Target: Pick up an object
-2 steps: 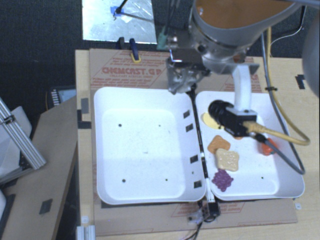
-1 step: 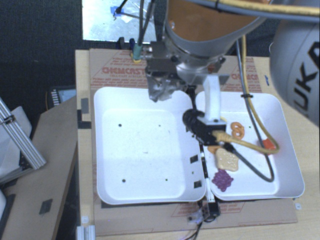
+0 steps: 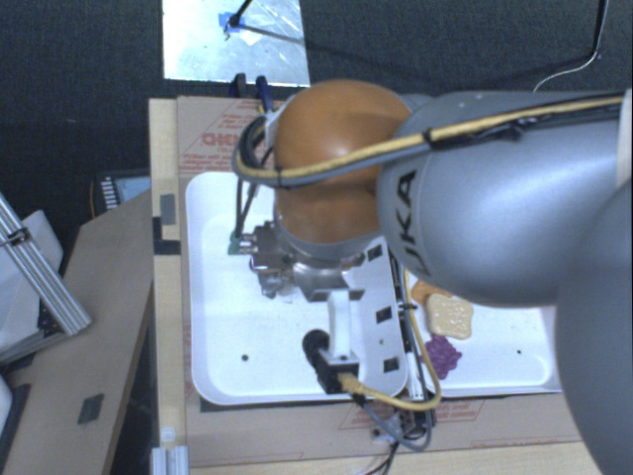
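My gripper (image 3: 269,271) hangs low over the middle of the left white bin (image 3: 213,295), mostly hidden under the orange wrist band and the grey arm. A tan cracker-like piece (image 3: 450,316) lies by the divide between the bins, beside a purple bunch of grapes (image 3: 444,357). An orange-tan piece (image 3: 420,292) peeks out just behind the cracker. All three sit to the right of my gripper, apart from it. I see nothing between the gripper's parts.
The right bin (image 3: 509,359) is largely covered by the arm. Both bins rest on brown cardboard (image 3: 213,137). A shiny sheet (image 3: 232,23) lies beyond the bench, and an aluminium rail (image 3: 40,275) stands at the left.
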### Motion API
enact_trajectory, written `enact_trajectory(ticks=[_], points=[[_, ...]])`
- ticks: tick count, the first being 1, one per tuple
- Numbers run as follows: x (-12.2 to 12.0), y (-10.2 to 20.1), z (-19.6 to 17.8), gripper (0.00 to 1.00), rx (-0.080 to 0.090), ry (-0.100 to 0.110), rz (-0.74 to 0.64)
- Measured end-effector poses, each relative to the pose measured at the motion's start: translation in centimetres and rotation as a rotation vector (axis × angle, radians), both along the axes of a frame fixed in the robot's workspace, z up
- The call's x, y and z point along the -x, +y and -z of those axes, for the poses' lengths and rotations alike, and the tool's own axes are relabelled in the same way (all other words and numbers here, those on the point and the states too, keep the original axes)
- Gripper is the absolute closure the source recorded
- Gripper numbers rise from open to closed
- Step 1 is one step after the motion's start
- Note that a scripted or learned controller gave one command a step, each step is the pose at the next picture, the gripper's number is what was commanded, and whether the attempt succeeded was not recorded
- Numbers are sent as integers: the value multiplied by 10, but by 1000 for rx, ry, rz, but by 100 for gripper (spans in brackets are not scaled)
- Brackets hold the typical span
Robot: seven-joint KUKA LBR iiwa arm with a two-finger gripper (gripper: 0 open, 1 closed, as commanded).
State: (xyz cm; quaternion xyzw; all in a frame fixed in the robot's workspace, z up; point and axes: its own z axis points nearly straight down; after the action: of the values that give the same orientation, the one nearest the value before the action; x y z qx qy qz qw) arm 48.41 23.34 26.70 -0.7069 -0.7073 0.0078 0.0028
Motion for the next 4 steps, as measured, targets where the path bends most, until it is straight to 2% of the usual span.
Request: enact_trajectory(ticks=[1, 2, 3, 4], points=[[-61, 1, -90, 100, -11, -27, 2], [-125, -63, -231, 100, -9, -36, 7], [-74, -64, -272, 100, -10, -22, -4], [-12, 6, -268, 100, -11, -16, -13]])
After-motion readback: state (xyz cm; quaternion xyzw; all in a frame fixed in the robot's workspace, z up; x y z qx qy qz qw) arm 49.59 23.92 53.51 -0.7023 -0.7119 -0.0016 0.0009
